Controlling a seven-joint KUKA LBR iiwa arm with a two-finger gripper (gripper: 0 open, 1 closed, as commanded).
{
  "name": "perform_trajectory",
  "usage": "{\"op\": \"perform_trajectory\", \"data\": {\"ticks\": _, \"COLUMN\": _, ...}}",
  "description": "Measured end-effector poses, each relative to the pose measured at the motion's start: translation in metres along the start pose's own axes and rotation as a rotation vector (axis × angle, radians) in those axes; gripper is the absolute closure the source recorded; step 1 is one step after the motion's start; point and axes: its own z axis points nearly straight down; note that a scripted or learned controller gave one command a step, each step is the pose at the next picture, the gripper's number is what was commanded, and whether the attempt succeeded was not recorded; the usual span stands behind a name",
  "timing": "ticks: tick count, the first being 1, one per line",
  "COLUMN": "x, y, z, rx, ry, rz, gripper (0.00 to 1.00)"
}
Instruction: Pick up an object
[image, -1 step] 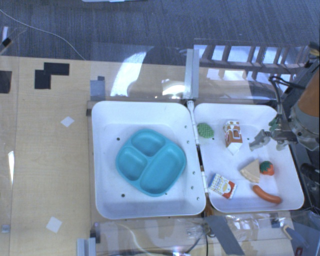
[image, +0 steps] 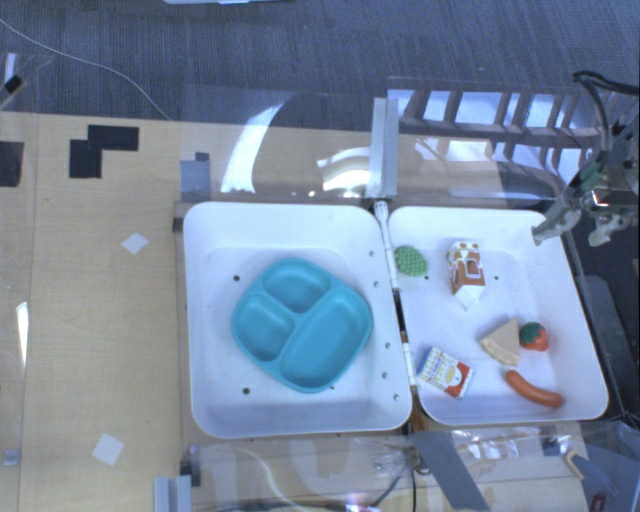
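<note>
Nothing is picked up yet: the gripper (image: 578, 222) hangs over the top right corner of the right bin (image: 590, 330), its grip state impossible to tell, while the hot dog (image: 533, 390), carton (image: 466, 266) and other toys lie inside it.

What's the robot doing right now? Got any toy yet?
Gripper at right bin's far right corner, holding nothing. Toy hot dog, green ball, small cartons untouched. Nothing in the way.
</note>
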Motion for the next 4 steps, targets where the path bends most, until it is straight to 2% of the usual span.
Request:
{"op": "perform_trajectory", "data": {"ticks": 1, "x": -0.019, "y": 0.012, "z": 0.096, "rx": 0.006, "ry": 0.0, "rz": 0.605, "gripper": 0.0}}
{"op": "perform_trajectory", "data": {"ticks": 2, "x": -0.015, "y": 0.006, "z": 0.159, "rx": 0.006, "ry": 0.001, "rz": 0.498, "gripper": 0.0}}
{"op": "perform_trajectory", "data": {"ticks": 3, "x": 0.015, "y": -0.033, "z": 0.13, "rx": 0.006, "ry": 0.001, "rz": 0.552, "gripper": 0.0}}
{"op": "perform_trajectory", "data": {"ticks": 4, "x": -0.01, "y": -0.074, "z": 0.234, "rx": 0.0, "ry": 0.001, "rz": 0.563, "gripper": 0.0}}
